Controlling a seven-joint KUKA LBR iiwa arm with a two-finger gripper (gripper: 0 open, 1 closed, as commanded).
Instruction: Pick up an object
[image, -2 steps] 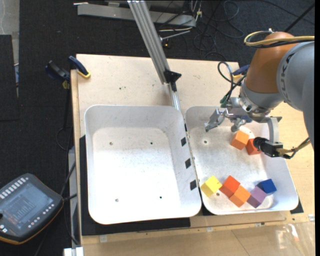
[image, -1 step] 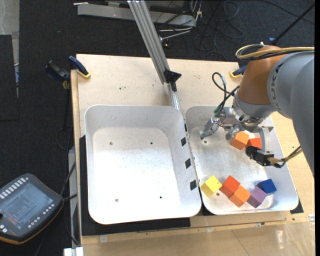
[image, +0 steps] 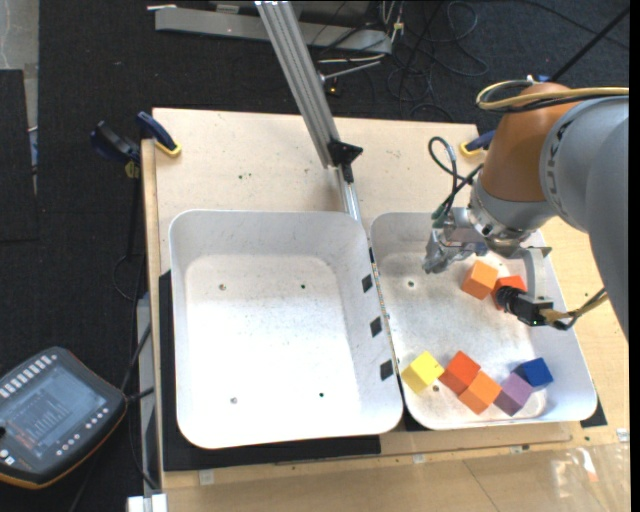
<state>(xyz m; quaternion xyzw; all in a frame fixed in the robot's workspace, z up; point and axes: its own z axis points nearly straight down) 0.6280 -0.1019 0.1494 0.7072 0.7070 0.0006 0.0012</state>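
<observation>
The big grey arm with its orange band (image: 545, 150) leans in from the right over the right-hand shallow white plastic bin (image: 420, 240); the left-hand white bin (image: 270, 320) sits just beside it, their rims touching down the middle. The two-finger gripper (image: 440, 258) hangs low over the far end of the right bin, and from here I cannot tell how its jaws stand, though nothing shows between them.

The nearest candidate is a small orange cube (image: 481, 279), lying just beside the gripper, toward the right and slightly nearer the front edge. I would judge a short sideways shift brings the gripper over it.

Well apart, along the bin's front wall, sit a yellow block (image: 423, 370), a red-orange block (image: 462, 369), another orange block (image: 482, 390), a purple block (image: 514, 393) and a blue block (image: 536, 372), packed close.
</observation>
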